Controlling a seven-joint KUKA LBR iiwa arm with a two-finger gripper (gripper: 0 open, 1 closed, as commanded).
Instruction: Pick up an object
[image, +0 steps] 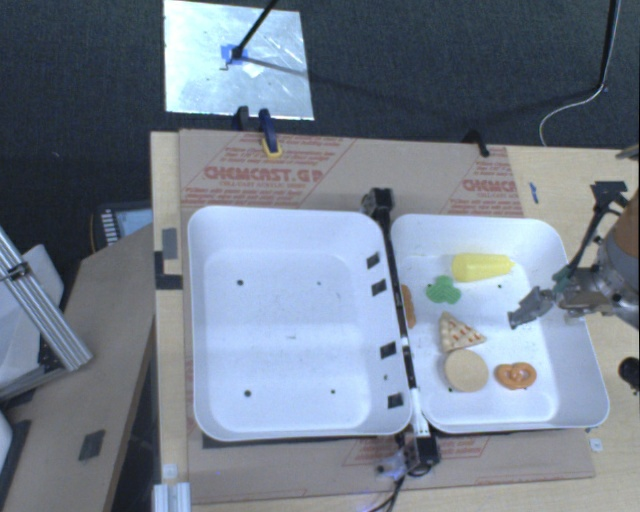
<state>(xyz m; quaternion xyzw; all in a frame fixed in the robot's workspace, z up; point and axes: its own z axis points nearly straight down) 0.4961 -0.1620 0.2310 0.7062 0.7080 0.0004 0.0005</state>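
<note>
The right bin (575, 372) holds a yellow corn-like piece (481, 266), a green broccoli-like piece (443, 291), a pizza slice (460, 331), a round tan cookie (466, 371) and an orange pretzel (516, 376). An orange-brown item (407, 306) lies against the bin's left wall. My gripper (528, 306) reaches in from the right edge, over the right part of this bin, to the right of the pizza slice and above the pretzel. Nothing shows between its fingers.
The left bin (215, 240) sits beside the right one, joined by a black hinge strip (390, 310). Both rest on a cardboard sheet (320, 165). A metal frame (40, 310) stands at the far left, and a cable (590, 90) runs at the top right.
</note>
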